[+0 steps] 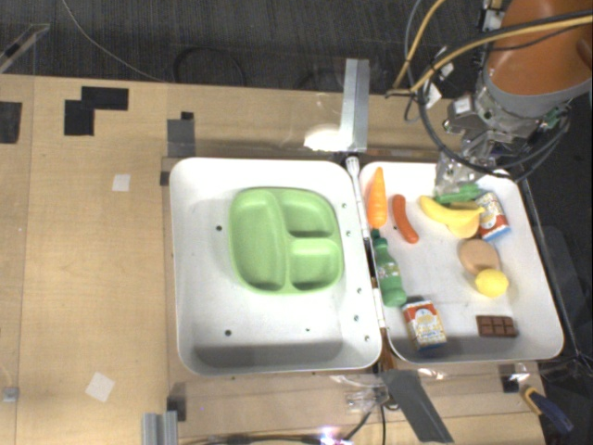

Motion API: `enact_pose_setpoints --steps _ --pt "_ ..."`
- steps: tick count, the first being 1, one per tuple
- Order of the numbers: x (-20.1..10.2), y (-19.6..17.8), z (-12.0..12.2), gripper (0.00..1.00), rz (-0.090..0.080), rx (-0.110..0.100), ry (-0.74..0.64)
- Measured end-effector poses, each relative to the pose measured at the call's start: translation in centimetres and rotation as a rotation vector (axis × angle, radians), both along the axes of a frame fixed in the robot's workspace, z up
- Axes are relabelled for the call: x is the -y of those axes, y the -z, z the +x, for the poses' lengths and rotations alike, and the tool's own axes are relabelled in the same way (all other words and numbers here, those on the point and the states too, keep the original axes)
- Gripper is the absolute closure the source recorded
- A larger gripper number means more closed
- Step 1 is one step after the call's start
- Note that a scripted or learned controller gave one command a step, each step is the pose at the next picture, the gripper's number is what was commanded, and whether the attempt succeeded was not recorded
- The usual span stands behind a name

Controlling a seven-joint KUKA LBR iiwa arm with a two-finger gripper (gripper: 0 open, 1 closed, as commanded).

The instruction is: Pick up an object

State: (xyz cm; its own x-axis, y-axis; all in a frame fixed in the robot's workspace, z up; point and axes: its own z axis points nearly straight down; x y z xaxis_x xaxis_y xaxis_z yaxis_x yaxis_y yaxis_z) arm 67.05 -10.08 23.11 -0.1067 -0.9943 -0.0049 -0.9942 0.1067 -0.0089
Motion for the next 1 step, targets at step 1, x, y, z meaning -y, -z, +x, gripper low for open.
enact_pose_setpoints --steps 1 --pt "-2.69 -3.91 0.05 1.0 0.002 0.003 0.243"
